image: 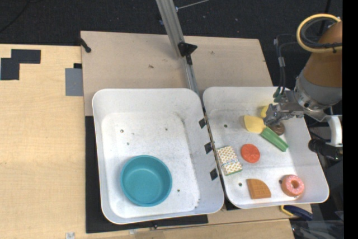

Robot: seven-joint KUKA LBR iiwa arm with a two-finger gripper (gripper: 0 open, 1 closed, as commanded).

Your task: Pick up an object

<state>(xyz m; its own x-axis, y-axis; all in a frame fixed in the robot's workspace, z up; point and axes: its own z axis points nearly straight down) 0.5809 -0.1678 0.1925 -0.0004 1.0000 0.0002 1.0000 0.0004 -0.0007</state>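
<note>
While the gripper [274, 116] hovers low in the right bin [316, 190], beside the yellow piece [253, 123] and above the green stick [273, 139], it looks like the approach step. Grasp state: can't tell. Next: descend squarely, close.

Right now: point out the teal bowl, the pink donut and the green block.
teal bowl [146, 180], camera view, inner bottom.
pink donut [292, 185], camera view, on its ring by the hole.
green block [274, 140], camera view, middle of its top face.

One fixed camera looks down (at a slant) on both bins [193, 120].
</note>
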